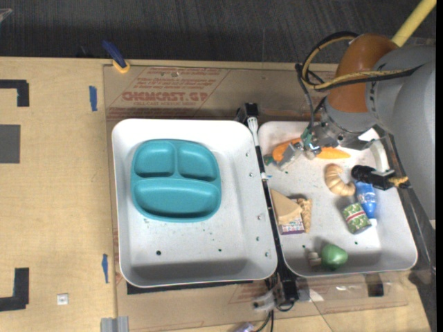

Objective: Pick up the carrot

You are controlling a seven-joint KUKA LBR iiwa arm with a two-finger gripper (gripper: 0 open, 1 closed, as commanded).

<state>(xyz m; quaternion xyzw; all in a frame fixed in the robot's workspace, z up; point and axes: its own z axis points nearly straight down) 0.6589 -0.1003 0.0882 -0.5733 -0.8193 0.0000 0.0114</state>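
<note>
The carrot (282, 151) lies near the back left corner of the right bin (405, 254), beside the divider between the bins. The gripper (309, 144) sits just to its right, touching or nearly so; whether it is wide, narrow or holding anything cannot be told. A croissant (336, 178), a blue bottle (367, 200), a green can (356, 218), a sandwich wedge (291, 211) and a green pepper (333, 255) share that bin. The left bin (131, 254) holds a teal divided plate (176, 179).
</note>
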